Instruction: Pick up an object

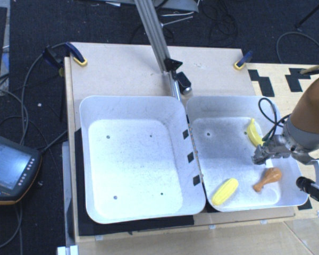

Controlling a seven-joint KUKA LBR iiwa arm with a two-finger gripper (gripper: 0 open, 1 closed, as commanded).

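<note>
The arm's dark two-finger gripper (261,157) hangs low over the right-hand shallow white plastic bin (218,137), reached in from the right side of the camera view. Its tip is a small dark cluster, and whether it is parted or closed, or has hold of anything, cannot be told from this slanted overhead view.

Just below the gripper, toward the bottom of the view, lies an orange-brown toy drumstick (268,178), close to the tip but apparently not touching it. Its long axis runs on a diagonal, the thick end up and to the right, the thin end down and to the left.

Just above the gripper and partly behind it lies a curved yellow banana-shaped toy (253,132), its long axis running roughly up and down in the view. Its lower end seems to disappear behind the gripper and its cabling.

Farther off, down and to the left of the gripper, a yellow toy corn cob (224,191) lies near the bin's front rim, angled diagonally.

By my judgement, the drumstick and the banana toy are the nearest candidates.

The grey wrist and orange band are cut off at the right edge.

The left-hand white bin (133,158) sits well away to the left.
</note>
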